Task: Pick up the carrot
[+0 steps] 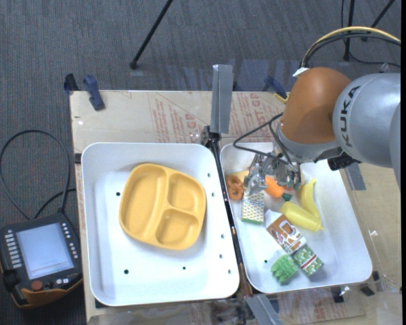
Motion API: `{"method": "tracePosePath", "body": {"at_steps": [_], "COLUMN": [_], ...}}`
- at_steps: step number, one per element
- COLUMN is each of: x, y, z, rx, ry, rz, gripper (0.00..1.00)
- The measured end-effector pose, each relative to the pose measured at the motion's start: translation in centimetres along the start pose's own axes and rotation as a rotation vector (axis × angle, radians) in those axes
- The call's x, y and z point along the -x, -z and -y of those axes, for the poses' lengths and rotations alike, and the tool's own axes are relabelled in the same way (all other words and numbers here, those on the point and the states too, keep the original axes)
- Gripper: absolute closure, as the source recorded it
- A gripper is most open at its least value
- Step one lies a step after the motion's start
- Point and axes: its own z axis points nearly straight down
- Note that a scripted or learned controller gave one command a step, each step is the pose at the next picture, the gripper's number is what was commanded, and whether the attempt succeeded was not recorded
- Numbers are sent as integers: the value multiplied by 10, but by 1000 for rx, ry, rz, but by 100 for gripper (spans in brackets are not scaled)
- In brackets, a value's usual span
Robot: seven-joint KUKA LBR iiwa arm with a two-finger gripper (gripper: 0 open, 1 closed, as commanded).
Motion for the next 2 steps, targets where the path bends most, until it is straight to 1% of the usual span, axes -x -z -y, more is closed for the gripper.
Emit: {"method": "tracePosePath", "body": {"at_steps": [1,2], "x": [-5,-8], "y": [120,115], "z": [35,35], "rx": [-3,-2], "ry": [142,142], "rz": [0,-11], "gripper": [100,0]}}
